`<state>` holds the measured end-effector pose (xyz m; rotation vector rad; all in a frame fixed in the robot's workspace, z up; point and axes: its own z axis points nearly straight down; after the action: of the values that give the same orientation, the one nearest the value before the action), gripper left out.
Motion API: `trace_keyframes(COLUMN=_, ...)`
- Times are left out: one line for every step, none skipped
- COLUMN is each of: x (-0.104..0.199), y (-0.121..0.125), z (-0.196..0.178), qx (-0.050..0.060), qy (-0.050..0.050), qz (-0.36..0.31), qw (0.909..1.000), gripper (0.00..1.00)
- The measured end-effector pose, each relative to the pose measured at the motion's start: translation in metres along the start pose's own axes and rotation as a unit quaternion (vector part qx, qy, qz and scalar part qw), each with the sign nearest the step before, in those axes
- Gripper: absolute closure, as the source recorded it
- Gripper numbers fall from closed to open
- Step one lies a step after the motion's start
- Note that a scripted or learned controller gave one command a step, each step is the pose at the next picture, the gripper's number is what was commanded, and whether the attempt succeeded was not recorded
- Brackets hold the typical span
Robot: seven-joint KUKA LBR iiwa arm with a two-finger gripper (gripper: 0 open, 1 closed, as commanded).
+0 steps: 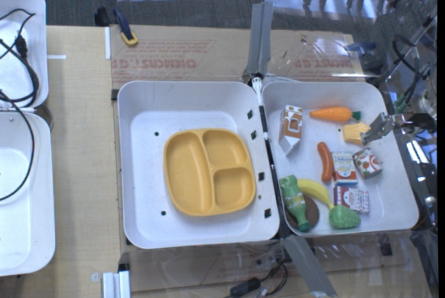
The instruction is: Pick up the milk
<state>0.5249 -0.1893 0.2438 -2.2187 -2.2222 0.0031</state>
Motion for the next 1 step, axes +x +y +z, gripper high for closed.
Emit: trace_keyframes(x=0.0558, y=0.0397, z=0.0398, qx=0.000, qy=0.000, qz=-0.063, qw=0.9980, gripper=0.00)
